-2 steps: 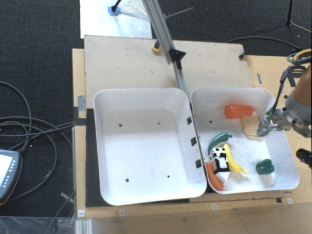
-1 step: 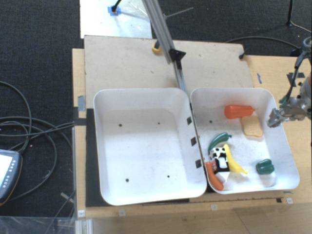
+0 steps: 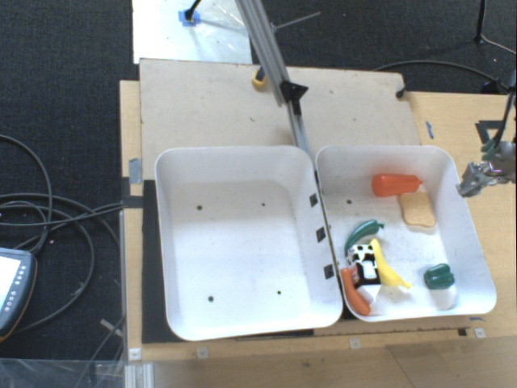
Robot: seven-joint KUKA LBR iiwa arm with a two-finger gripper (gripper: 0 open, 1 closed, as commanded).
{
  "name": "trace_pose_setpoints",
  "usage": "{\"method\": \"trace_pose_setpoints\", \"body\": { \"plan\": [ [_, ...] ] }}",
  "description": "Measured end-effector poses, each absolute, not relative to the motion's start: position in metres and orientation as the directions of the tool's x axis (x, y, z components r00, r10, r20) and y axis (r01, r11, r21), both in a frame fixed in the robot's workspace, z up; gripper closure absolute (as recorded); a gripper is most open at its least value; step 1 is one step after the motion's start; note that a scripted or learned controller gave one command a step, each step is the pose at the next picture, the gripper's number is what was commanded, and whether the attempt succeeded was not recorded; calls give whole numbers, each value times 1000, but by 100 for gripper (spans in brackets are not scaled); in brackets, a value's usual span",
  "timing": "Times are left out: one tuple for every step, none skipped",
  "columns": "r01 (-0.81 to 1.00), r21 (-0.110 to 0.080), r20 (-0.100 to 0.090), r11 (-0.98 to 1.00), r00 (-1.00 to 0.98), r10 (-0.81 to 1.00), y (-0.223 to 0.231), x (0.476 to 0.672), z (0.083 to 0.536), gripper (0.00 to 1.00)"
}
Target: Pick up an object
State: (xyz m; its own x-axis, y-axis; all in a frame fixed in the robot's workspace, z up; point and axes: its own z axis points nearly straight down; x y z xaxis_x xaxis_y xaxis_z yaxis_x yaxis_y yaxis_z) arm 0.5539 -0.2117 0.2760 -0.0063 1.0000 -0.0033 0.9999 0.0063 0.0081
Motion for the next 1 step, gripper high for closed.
{"method": "trace_pose_setpoints", "body": {
  "plan": [
    [1000, 3, 1, 11, -11, 1000, -159, 566, 262, 100]
  ]
}}
